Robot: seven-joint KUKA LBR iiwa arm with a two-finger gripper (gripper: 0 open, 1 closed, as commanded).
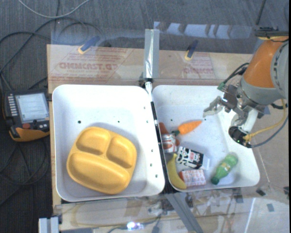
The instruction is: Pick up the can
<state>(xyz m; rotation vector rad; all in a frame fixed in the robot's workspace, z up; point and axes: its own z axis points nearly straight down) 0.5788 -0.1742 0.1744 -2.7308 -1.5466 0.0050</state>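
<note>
Can (168,142), the small red-and-silver one, lies in the right bin (209,95), hard against that bin's left wall, a little below the middle of the frame. Touching it on the right is a black-and-white carton (190,157). Below the carton is a pink-and-white packet (193,177), and a yellow banana (175,174) curves along the left wall under the can down to the bin's lower left corner. An orange carrot (189,126) with a green tip lies just above and to the right of the can, pointing toward the upper right. A green bottle (224,168) lies tilted near the bin's lower right corner, well apart from the can.

Up at the right edge of the frame, the gripper (212,108) hangs over the upper right part of the right bin, apart from the can and with the carrot between them. Whether its grasping parts are spread or pressed together cannot be told at this angle; nothing is seen held in it.

The left bin (68,95) holds a yellow divided tray (102,159), upside down, in its lower half.
</note>
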